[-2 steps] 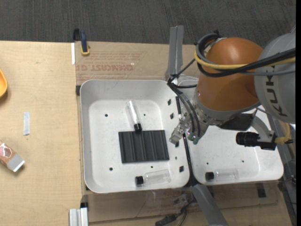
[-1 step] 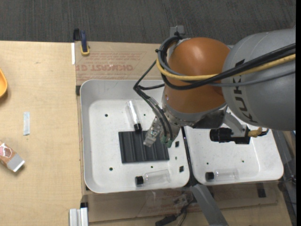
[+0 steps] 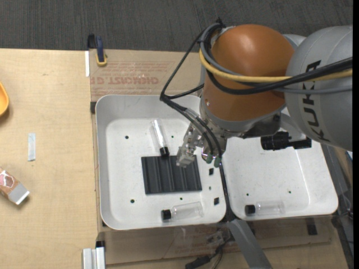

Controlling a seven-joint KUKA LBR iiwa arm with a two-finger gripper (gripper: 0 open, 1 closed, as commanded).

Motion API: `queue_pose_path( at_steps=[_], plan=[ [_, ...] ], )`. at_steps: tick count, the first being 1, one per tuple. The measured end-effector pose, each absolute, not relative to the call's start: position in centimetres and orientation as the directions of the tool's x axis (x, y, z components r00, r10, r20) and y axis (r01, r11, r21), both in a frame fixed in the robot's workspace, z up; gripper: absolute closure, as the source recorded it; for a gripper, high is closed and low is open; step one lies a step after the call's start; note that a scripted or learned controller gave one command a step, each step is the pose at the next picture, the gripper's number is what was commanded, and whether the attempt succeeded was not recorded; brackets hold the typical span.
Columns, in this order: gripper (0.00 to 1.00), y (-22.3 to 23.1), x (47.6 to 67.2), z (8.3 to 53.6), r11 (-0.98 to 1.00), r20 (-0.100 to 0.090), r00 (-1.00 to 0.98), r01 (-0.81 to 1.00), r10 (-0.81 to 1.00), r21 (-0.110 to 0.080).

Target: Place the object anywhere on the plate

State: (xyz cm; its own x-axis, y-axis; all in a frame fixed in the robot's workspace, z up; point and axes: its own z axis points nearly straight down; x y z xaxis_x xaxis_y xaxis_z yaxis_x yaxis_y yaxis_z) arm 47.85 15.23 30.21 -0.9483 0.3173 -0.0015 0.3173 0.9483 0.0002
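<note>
- Nearest the camera, at the front edge of the left white bin (image 3: 112,206), there's a clear plastic tube with a black cap (image 3: 182,211) lying on its side. A twin of it, another clear capped tube (image 3: 266,209), sits at the front of the right white bin (image 3: 320,206).
- A bit further in: the black ribbed rectangular plate (image 3: 162,175), flat on the left bin's floor. Nothing on it yet as far as I can see.
- Just past the plate's far edge lies a third clear tube with a black cap (image 3: 158,138), slanted, cap end touching or nearly touching the plate. My guess is one of these tubes is the object, but honestly can't say which.
- My two-finger pincer (image 3: 188,153) hangs over the plate's far right corner. It's a blurry, pale, shiny clump with cables around it. Can't tell if it's apart, together, or clamped on anything, so I won't guess.
- Handling-wise I'd judge these tubes light, stiff and slick, and they'll roll. I'd take one across the middle of the barrel, squeezing gently, since thin clear plastic could crack or squirt out.
- Furthest back, my big orange wrist band (image 3: 247,66) and grey arm hide the divider between the bins and much of the right bin's back half.
- Off on the bench, left: small bits cut off by the frame, not my concern.
</note>
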Motion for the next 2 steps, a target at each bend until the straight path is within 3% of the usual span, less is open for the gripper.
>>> queue_pose_path(
  at_steps=[1,2],
  plan=[
    [1.00,10.39,47.86,27.98,0.990,0.000,-0.990,0.144,0.144,0.000],
    [0.00,10.40,47.85,27.98,0.990,0.000,-0.990,0.143,0.143,0.000]
  ],
)
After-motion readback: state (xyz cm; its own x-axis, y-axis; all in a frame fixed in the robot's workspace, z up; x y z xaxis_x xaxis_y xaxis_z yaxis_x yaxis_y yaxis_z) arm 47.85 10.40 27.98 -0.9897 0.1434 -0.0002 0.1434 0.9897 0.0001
